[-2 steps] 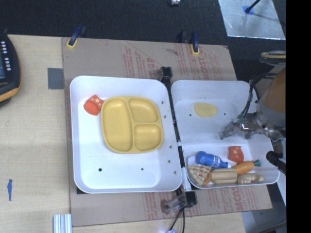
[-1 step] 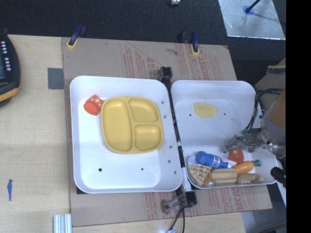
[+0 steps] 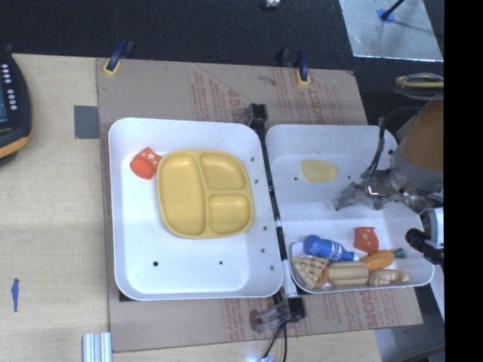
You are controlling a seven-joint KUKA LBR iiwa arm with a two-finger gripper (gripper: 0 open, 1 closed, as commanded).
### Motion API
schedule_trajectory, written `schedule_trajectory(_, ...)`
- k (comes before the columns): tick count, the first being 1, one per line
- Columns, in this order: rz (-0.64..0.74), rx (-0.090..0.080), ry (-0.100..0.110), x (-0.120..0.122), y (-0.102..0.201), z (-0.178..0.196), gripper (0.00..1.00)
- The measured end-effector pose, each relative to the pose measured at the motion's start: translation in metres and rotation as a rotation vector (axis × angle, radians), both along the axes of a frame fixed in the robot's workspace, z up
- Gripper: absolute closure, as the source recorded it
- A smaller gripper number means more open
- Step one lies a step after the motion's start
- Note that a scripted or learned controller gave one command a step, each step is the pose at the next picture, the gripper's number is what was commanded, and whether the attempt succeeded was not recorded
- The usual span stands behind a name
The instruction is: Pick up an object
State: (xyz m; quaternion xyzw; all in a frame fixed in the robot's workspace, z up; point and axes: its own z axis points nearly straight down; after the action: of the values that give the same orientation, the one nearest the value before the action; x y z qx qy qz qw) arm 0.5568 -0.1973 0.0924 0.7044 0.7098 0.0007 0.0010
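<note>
Here the pincer (image 3: 349,200) hangs spread, nothing between its fingers, beside a flat yellow disc (image 3: 318,171).

Two white bins (image 3: 121,225), one yellow divided tray (image 3: 204,193), two red toys (image 3: 144,163), one pale yellow flat piece (image 3: 318,171), one blue bottle (image 3: 329,248), one toy carrot (image 3: 379,260), roughly three tan food toys (image 3: 349,274) piled together, three clamps (image 3: 303,68), one gripper (image 3: 355,197).
</note>
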Motion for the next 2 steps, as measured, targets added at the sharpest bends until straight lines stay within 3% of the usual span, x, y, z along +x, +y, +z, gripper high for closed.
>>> schedule_trajectory(1,-0.005,0.002,0.009,-0.042,-0.015,-0.001,0.0)
schedule_trajectory(2,0.001,0.0,0.0,0.018,0.014,0.0,0.0)
